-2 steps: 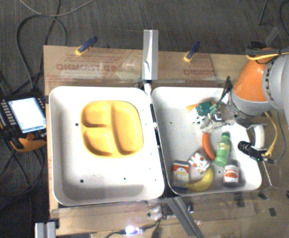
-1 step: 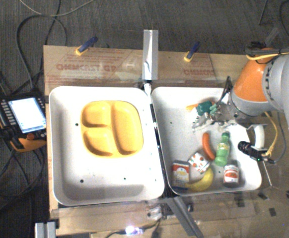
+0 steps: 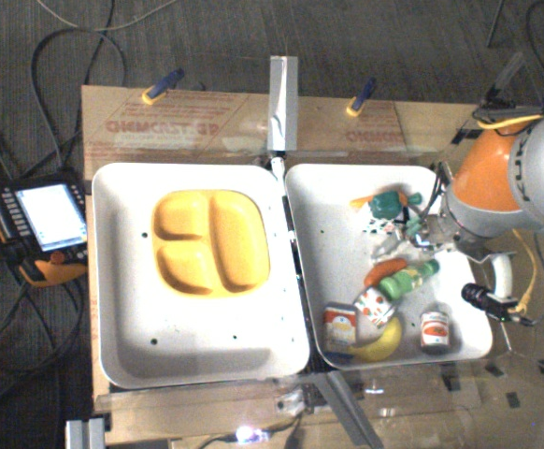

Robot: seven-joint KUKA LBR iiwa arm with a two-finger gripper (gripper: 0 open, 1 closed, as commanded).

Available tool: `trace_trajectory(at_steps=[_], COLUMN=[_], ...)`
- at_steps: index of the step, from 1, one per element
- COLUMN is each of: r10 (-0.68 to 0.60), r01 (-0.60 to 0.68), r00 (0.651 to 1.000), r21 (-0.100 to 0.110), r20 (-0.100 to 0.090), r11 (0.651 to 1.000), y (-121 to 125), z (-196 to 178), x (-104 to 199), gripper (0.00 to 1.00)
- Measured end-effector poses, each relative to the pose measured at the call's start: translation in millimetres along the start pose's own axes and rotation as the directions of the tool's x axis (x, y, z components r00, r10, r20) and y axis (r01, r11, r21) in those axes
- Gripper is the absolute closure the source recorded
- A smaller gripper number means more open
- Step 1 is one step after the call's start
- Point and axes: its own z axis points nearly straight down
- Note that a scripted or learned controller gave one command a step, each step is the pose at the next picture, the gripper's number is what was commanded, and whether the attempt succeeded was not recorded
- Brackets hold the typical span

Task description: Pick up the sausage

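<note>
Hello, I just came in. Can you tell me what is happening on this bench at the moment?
A grey and orange robot arm reaches in from the right over the right bin, and its hand is low among the toy food there. The sausage, an orange-red piece, lies on the bin floor just below the hand, beside a green bottle. A banana and small cans lie nearer the front. The left bin holds a yellow divided tray.
</note>
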Motion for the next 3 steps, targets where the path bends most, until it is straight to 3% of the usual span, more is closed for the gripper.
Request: trace_trajectory(at_steps=[1,2,3], r10=[-0.088,-0.089,0.081], r01=[0.088,0.089,-0.081], r00=[0.996,0.996,0.997], r21=[-0.002,-0.003,0.017], r20=[0.010,0.005,0.002], r11=[0.996,0.996,0.997], y=[-21.8,-20.6,-15.6], z=[-0.6,-9.1,-81.2], x=[19.3,21.2,16.8], gripper=[0.00,1.00,1.00])
